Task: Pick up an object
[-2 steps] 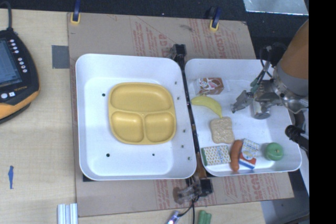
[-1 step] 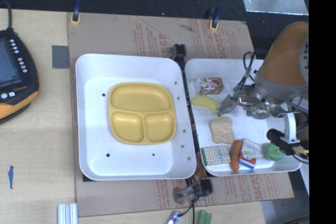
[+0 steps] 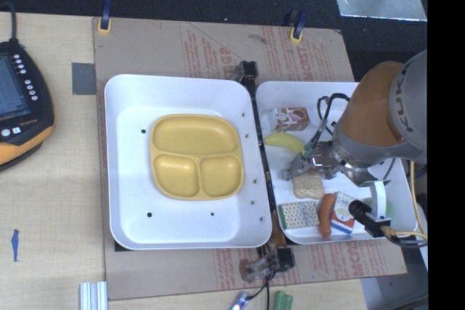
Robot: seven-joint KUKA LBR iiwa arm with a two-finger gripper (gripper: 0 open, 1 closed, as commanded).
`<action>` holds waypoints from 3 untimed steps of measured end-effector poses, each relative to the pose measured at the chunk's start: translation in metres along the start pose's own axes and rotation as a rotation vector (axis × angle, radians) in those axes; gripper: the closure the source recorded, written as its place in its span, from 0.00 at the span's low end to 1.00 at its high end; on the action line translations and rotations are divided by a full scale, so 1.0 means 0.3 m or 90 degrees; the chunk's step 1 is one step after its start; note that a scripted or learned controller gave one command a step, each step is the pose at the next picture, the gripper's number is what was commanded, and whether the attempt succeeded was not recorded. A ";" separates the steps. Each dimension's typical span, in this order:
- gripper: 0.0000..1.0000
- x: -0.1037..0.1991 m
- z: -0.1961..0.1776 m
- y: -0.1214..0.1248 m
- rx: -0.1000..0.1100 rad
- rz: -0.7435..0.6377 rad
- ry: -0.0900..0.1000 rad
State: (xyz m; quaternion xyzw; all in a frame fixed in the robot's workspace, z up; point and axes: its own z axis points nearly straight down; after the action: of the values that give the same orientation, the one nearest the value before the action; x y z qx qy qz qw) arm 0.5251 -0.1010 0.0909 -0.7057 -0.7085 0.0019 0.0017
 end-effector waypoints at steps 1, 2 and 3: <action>0.00 -0.009 -0.003 0.008 -0.002 0.001 -0.001; 1.00 -0.013 -0.036 0.008 -0.002 0.001 -0.003; 1.00 0.229 -0.338 0.130 -0.002 0.000 0.001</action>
State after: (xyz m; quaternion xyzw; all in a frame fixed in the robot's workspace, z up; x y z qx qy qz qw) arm 0.5644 -0.0322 0.1922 -0.7058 -0.7084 0.0002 0.0012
